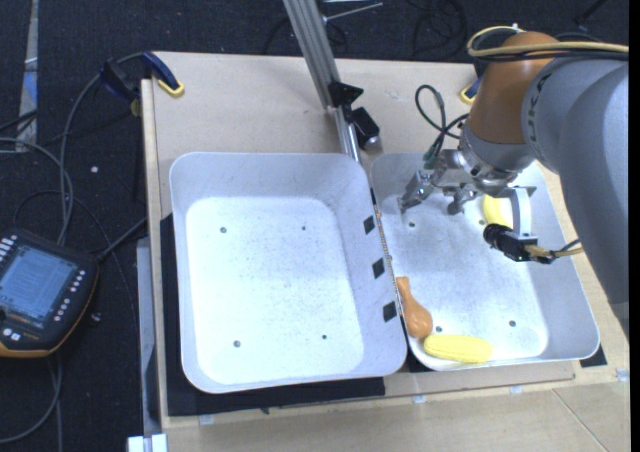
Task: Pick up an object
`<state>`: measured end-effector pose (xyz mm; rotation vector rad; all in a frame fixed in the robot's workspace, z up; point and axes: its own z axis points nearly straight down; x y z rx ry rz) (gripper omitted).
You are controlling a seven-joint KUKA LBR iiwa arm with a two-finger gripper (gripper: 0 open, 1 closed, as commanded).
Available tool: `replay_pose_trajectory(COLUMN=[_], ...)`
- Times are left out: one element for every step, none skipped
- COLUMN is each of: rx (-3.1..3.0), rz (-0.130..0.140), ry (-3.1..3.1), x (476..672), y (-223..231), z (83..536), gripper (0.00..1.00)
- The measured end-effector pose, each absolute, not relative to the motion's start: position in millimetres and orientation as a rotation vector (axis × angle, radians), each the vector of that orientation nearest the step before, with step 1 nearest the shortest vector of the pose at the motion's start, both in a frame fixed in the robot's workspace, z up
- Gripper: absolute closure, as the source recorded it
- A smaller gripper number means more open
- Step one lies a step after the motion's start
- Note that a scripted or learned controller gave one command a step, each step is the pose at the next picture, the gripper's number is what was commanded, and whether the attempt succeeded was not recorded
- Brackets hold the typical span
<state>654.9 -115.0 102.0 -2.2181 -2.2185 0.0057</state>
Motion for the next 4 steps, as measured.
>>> replay_pose_trajectory(rx=[-2.222, -2.223, -2.224, -2.217], rz=[-0.001, -0.004, -0.005, -0.001], ry=[-2.223, -2.224, -2.225, -2.225], x=[656.8, 663.0, 664.1, 655.1], y=[-115.3, -116.0, -116.1, -72.4], z=[116.1, 159.9, 212.8, 210.8], gripper=[1.0, 1.0, 1.0, 1.0])
